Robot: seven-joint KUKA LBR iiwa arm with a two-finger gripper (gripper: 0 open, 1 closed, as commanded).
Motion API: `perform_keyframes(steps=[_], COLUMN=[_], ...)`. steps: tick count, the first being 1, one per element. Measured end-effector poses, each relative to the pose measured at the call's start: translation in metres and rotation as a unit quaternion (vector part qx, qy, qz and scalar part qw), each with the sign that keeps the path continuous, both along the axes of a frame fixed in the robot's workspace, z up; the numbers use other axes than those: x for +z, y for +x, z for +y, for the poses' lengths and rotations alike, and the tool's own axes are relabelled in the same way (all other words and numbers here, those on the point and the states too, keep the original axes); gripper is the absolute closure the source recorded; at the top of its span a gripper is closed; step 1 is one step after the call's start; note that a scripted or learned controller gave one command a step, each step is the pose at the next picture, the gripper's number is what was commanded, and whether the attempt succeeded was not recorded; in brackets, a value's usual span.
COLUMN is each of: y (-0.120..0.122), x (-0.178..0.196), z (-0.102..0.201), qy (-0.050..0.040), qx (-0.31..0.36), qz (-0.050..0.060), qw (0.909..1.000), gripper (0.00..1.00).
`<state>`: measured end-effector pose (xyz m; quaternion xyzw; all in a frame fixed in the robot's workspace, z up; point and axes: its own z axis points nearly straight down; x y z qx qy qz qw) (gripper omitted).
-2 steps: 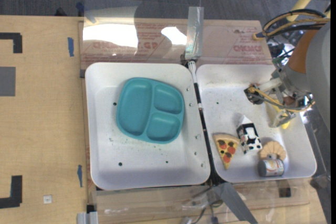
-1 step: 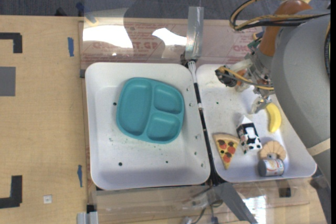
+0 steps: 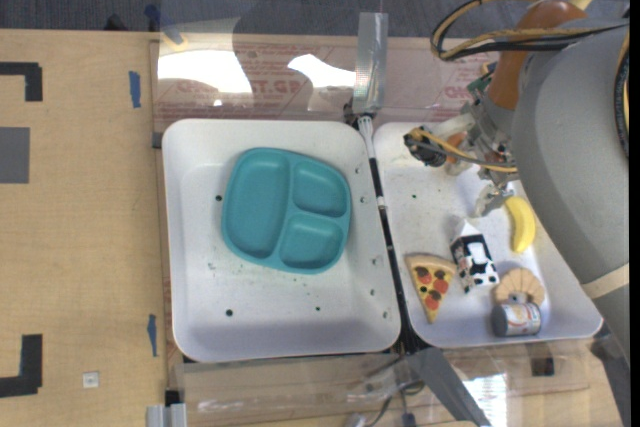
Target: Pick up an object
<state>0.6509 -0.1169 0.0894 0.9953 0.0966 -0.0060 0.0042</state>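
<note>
My gripper (image 3: pixel 488 196) hangs over the upper middle of the right bin (image 3: pixel 430 215), reaching in from the right under the grey arm. Below it a black-and-white toy cow (image 3: pixel 475 262) stands in the bin, a short gap away. A yellow banana (image 3: pixel 520 224) lies just right of the gripper, apart from it. A toy pizza slice (image 3: pixel 432 282) lies at the bin's lower left. A small can (image 3: pixel 516 317) and a tan bread-like piece (image 3: pixel 521 284) sit at the lower right. Nothing shows in the gripper's grasp.
The left bin (image 3: pixel 190 245) holds a teal divided plate (image 3: pixel 286 209). A thin wall (image 3: pixel 383 225) separates the two bins. The arm's bulky grey body (image 3: pixel 585 145) covers the right bin's right side. Cardboard (image 3: pixel 70 215) lies left of the bins.
</note>
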Motion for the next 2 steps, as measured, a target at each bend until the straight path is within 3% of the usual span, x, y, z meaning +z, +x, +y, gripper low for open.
perform_keyframes(steps=[2], y=[0.0015], x=[-0.0003], z=[0.0054], qy=[-0.0010], qx=[-0.006], qz=[0.002], qw=[1.0000], gripper=[0.00])
